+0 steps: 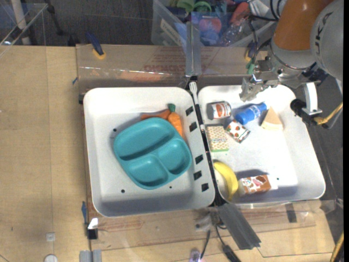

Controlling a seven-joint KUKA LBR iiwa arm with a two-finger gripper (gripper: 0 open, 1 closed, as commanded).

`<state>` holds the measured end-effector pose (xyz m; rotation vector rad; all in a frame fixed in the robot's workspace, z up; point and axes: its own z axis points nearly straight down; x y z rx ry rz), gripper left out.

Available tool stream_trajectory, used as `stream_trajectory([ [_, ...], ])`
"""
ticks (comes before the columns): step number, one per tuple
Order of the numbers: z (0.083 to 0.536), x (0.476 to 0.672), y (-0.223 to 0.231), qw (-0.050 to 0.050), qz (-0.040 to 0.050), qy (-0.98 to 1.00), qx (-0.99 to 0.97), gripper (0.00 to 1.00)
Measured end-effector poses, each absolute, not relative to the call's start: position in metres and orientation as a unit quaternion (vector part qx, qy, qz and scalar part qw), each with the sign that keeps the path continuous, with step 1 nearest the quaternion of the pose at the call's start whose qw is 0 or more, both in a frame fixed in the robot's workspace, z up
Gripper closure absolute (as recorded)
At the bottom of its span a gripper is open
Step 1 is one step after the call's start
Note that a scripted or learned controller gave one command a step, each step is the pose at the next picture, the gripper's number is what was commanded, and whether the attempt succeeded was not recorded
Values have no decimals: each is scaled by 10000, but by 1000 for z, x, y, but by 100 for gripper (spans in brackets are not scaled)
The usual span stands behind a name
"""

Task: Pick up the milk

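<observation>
A: White plastic, shallow and round-cornered, forms both bins; the left bin (98, 146) holds a teal divided tray (151, 153) that hides most of an orange carrot (173, 119), of which the green-topped end shows.

B: And the milk?

A: A small carton (255, 184) with a brown and white label lies on its side near the front edge of the right bin (294, 162), just beside a yellow banana (226, 180). The print is too small to read, so calling it the milk is a best reading.

B: Where is the gripper?

A: The gripper (252, 87) hangs over the back of the right bin, above a blue cup-like object (252, 114), well apart from the carton. Its metal fingers blur against the bin wall; whether they stand apart or together cannot be told, and nothing is seen between them.

B: Other objects?

A: A red and white can (220, 110), a small patterned box (237, 131), a flat green-printed packet (217, 138) and a tan wedge (271, 120) lie between gripper and carton. Behind the table, a clear crate (163, 10) of coloured items is cut off by the top edge.
</observation>
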<state>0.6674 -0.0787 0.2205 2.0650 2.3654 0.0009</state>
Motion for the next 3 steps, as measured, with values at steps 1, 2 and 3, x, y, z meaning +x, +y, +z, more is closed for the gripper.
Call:
stream_trajectory([
  [1, 220, 667, -79, 6, 1, 7534, 6575, 0],
  [2, 90, 604, -109, 45, 29, 8177, 5756, 0],
  [3, 88, 663, -102, -47, -43, 8144, 5803, 0],
])
